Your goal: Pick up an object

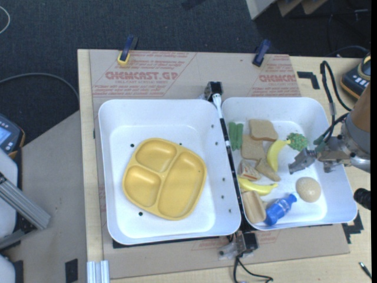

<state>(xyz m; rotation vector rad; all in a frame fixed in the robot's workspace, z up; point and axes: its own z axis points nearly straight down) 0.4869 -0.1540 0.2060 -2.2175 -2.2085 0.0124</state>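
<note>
I have the gripper point(299, 161) low over the right bin point(321, 114), reaching in from the right, its two fingers spread and nothing between them. It sits just to the right of the upright banana point(274, 154), below the broccoli floret point(297, 140) and just above the round beige bread roll point(308, 189). Any of these would serve as the object; the roll looks like the easiest take to me, since it lies apart from the crowded pile of bread slices point(259, 139), the sandwich wedge point(250, 170), the second banana point(257, 186) and the blue bottle point(278, 209) along the bin's left side. To do it well I would shift the fingers down toward the near edge until they straddle the roll's widest part, keep them wide on the descent, go low enough to close below its crown, and stay off the bin wall. The roll's rounded top could squirt out of a shallow pinch, so I'd judge depth carefully. The left bin point(112, 158) carries a yellow divided plate point(165, 177), which I leave alone. On the board under the bins I can read red lettering, "CHEMCAST GP" point(141, 75), repeated in part at the upper right; the smaller lines beneath are too fine to read.
</note>
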